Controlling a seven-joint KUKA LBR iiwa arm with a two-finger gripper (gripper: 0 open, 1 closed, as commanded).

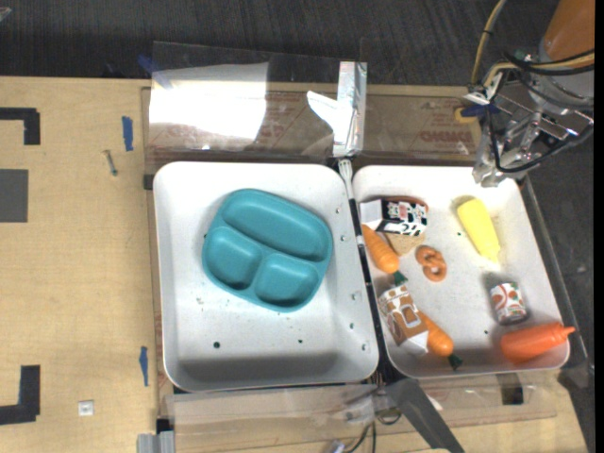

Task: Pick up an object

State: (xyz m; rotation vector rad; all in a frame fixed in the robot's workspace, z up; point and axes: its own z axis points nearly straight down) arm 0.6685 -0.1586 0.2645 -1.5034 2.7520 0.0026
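My gripper (503, 165) hangs over the far right corner of the right bin (538, 253), open, with nothing between its fingers. Below and to its left lies a yellow corn cob (478, 226). Further left are a black-and-white carton (404, 215), an orange carrot (380, 250) and a brown pretzel (431, 262). Toward the near edge sit a small brown-and-white box (401, 311), a second carrot (436, 338), a small can (508, 302) and an orange-red vegetable (533, 341).
The left bin (179, 328) holds a teal divided plate (267, 246). A clear plastic wall with a taped strip (349, 111) stands behind both bins. Cables (500, 26) run down to the wrist at the upper right.
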